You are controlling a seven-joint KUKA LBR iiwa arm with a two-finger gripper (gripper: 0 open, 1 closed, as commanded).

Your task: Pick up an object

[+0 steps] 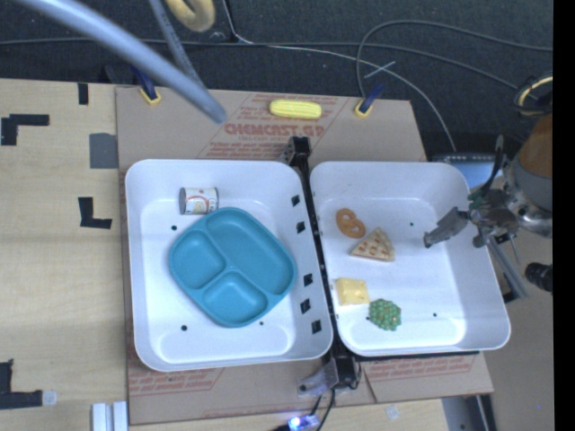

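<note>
Step in hand judged as approach: nothing seen held. Gripper (449,227) seen at right of frame, above right edge of right white plastic bin (409,173); finger state cannot be told.

Candidate objects lying in right bin, left half: brown pretzel-shaped piece (349,222), tan wedge-shaped slice (375,246) just beside it, yellow block (351,291), green knobbly cluster (384,313).

Wedge slice lies nearest gripper. Next move judged: gripper carried leftward over chosen object, lowered, closed.

Left white plastic bin (144,241) occupied by blue compartment tray (232,265) and small can (199,201).
</note>
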